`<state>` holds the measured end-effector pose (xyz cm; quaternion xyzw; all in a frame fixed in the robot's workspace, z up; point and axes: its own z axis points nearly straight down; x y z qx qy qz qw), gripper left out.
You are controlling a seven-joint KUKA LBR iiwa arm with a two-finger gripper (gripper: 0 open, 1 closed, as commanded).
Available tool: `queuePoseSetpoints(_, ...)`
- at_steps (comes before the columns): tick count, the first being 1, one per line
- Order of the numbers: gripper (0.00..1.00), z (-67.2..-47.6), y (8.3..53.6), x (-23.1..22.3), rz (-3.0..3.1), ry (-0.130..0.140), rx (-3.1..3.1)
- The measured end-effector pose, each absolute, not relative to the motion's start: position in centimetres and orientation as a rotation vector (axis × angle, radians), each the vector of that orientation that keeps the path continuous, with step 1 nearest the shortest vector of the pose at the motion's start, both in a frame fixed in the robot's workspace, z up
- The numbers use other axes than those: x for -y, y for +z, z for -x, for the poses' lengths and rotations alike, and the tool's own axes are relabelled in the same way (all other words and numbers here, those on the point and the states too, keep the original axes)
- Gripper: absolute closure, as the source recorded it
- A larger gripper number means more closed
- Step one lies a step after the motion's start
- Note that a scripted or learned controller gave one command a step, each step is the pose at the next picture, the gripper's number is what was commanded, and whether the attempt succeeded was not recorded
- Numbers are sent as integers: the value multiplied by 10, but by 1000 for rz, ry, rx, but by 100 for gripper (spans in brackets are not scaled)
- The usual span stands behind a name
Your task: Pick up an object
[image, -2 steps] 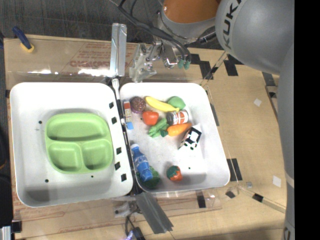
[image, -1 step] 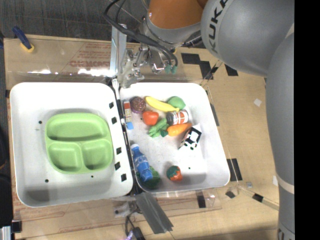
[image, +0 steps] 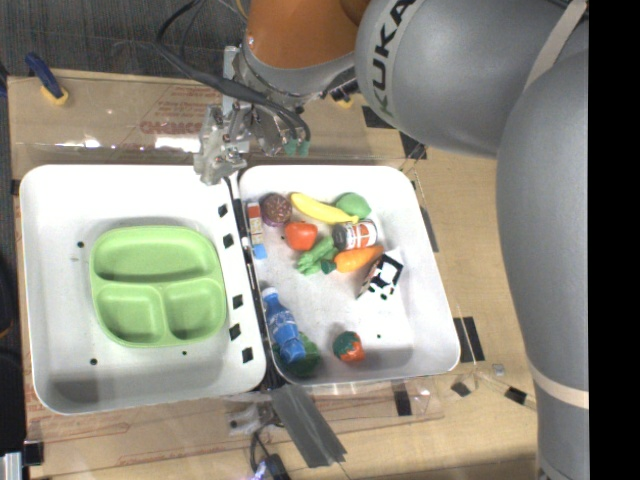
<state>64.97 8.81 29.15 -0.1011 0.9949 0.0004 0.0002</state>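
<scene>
my pincer [image: 222,148] hangs over the bins' far rim, its state unreadable, and i judge the banana [image: 318,209] light, stiff, smooth, best pinched across its middle.

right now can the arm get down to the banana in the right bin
Probably yes. The banana lies on top of the toy food pile, nothing over it, and the gripper hangs near that bin's back left corner.

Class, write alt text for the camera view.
A grey robot arm's pincer hovers above the far rims of two white bins. The right bin holds toy food, including a yellow banana; the left bin holds a green compartment tray.
</scene>
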Motion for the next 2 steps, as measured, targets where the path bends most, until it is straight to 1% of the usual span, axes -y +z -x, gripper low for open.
queuePoseSetpoints(2, 100, -652, 315, -89, 326, -1, -3116)
